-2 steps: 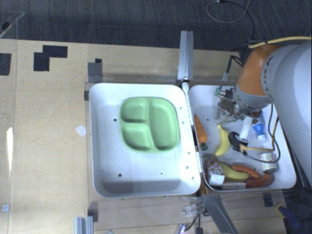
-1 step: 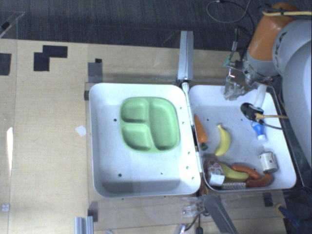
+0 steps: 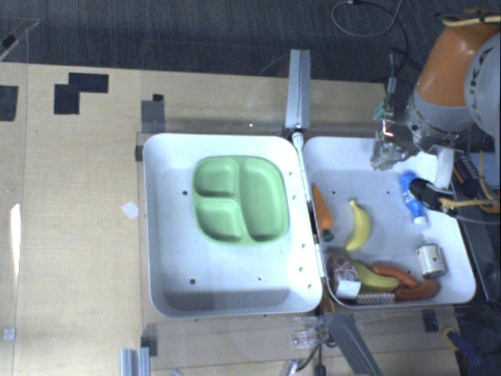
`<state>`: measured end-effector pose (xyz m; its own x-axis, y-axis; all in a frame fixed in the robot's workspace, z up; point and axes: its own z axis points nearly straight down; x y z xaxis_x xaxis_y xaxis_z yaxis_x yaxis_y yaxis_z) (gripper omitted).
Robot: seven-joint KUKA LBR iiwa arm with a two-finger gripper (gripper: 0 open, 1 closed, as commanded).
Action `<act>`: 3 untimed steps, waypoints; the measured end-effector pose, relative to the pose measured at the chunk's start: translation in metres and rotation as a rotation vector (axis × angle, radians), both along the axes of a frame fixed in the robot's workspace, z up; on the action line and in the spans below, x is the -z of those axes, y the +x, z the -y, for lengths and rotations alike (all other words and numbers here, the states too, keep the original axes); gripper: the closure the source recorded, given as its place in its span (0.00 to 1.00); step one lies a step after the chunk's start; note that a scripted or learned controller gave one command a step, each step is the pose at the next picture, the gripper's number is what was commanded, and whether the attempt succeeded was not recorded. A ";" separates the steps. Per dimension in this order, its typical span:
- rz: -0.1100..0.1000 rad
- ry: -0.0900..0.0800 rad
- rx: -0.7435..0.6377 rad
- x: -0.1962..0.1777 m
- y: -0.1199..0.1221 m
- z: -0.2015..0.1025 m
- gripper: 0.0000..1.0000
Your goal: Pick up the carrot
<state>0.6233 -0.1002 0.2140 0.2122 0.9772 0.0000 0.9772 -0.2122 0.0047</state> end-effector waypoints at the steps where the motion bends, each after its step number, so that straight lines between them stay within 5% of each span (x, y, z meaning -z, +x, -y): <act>1: 0.001 -0.002 -0.203 -0.056 0.028 -0.004 1.00; 2: 0.002 -0.004 -0.461 -0.025 0.047 0.087 1.00; 3: 0.000 -0.001 0.031 -0.026 0.032 0.105 1.00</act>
